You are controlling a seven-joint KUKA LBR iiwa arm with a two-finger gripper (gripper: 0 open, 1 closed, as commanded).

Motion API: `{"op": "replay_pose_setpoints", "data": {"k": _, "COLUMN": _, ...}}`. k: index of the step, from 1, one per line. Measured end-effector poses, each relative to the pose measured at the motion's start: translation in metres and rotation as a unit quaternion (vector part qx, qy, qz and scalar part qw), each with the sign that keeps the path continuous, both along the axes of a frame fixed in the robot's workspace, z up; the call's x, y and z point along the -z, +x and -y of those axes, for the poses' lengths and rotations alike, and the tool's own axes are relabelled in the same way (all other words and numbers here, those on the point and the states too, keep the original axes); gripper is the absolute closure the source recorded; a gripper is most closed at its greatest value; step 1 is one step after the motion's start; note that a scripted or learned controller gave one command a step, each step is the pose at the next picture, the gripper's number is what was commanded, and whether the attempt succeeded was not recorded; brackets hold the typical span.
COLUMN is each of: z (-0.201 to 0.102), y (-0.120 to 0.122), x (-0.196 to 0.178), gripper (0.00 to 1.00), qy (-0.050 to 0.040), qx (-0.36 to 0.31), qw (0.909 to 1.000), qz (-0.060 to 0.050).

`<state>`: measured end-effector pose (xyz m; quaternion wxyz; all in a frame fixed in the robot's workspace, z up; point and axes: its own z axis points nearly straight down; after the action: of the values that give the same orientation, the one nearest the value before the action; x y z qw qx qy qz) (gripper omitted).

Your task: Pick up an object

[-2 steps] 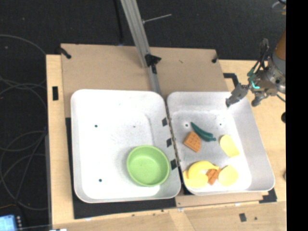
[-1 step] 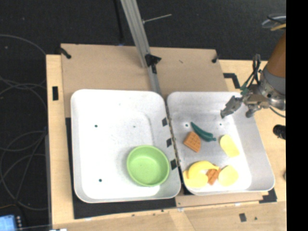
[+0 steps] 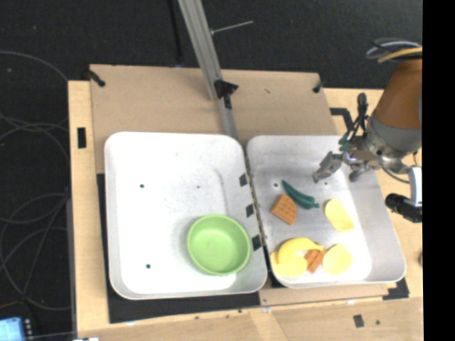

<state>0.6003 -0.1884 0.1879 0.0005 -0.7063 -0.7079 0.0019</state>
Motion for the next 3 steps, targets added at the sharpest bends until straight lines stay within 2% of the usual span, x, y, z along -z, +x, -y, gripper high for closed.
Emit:
{"op": "replay_pose_setpoints", "data": {"k": 1, "z": -0.001, "y": 0.003, "x": 0.062, "gripper": 0.0, "qy": 0.0001, "qx": 0.001, "qw": 1.0, "qz": -0.001}}
{"op": "replay_pose_setpoints", "data": {"k": 2, "z": 0.0, "y": 0.006, "x": 0.047, "gripper": 1.0, "qy": 0.0001, "qx": 0.002, "qw": 1.0, "qz": 0.004}}
{"op": "replay_pose_setpoints", "data": {"k": 3, "z": 0.003, "y": 0.015, "x": -0.001, "gripper": 1.0, "qy": 0.0003, "qx": 0.0, "qw": 1.0, "qz": 0.005}}
